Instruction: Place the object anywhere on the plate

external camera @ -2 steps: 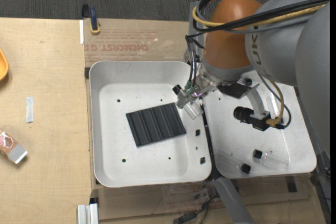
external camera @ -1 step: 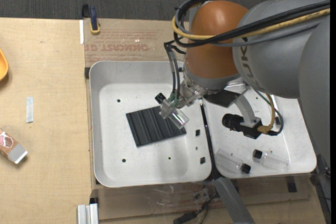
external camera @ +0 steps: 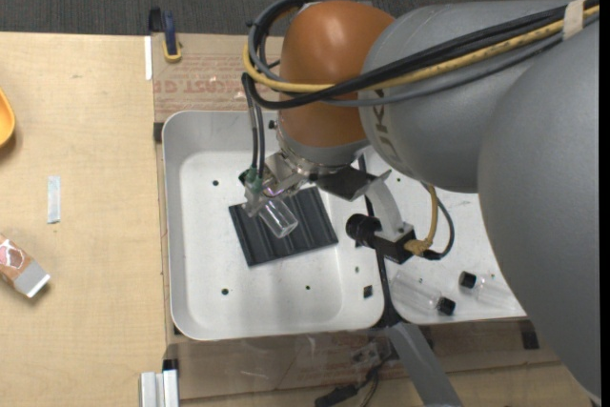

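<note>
tool: the tool (external camera: 270, 195) hangs below the orange band of the arm (external camera: 329, 71), low over the left part of the white bin (external camera: 191, 300).
tool state: fingertips sit close together around a small clear cylinder; it looks pinched between them, so i judge the tool closed on it. glare on the clear plastic leaves some doubt.
object: the clear cylinder (external camera: 277, 218) is at the tool's tip, directly above the dark ribbed plate (external camera: 305, 238).
object axis: long axis runs roughly 10 o'clock to 4 o'clock, tilted across the plate's ribs.
plate: dark, rectangular, ribbed, lying flat on the bin floor, turned slightly; its long edges run about 8 to 2 o'clock.
key relation: the cylinder overlaps the plate's upper left part; bare plate extends from it toward 4 and 5 o'clock. whether the cylinder touches the plate i cannot tell from this slant.
judgement: release here should land it on the plate; being round, it may roll toward the 10 o'clock edge.
other: two small clear vials with black caps (external camera: 448, 300) lie in the neighbouring bin at 4 o'clock, well apart.
</note>
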